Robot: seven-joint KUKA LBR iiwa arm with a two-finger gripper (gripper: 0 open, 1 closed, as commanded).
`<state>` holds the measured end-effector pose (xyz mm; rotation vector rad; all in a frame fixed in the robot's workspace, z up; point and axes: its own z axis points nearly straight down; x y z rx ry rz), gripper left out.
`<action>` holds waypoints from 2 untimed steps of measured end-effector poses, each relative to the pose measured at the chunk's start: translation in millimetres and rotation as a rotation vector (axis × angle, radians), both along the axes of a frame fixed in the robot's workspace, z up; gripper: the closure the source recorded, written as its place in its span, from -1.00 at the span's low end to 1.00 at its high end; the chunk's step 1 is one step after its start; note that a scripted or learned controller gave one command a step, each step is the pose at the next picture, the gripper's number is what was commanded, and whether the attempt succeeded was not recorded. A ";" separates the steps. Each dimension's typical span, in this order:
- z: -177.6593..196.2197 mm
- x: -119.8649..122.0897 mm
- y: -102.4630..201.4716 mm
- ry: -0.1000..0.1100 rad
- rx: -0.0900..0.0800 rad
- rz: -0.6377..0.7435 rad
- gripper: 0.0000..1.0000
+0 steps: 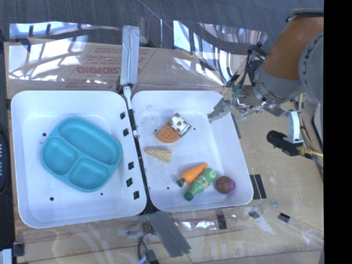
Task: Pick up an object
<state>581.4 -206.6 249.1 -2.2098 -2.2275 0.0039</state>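
Left bin (22, 147): holds one blue divided plate (81, 153), three compartments, lying flat slightly left of the bin's centre. Nothing rests on the plate.

Right bin (231, 153): holds all the toy food. A waffle cone (159, 154) lies on its side near the left wall, about mid-depth. Just beyond it, an orange semicircular waffle-like piece (168, 134) touches a small brown-and-white block with speckles (180, 124), which is tilted on one corner. Toward the near side, a toy carrot (192, 173) lies slanted, its green top pointing left; a green bottle (200, 183) lies directly beside it, roughly parallel and touching or almost so. A dark reddish-brown round fruit (224, 185) sits just right of the bottle, close to the near right corner.

Gripper (215, 115): positioned over the far right edge of the right bin, tip pointing left and down, apart from every object. Nothing is between its fingers; whether they are spread or closed I cannot tell from this view. The arm (291, 59) reaches in from the right, above the desk (275, 169).
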 end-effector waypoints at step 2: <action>-155.7 -73.4 17.8 -0.005 0.002 0.436 -1.00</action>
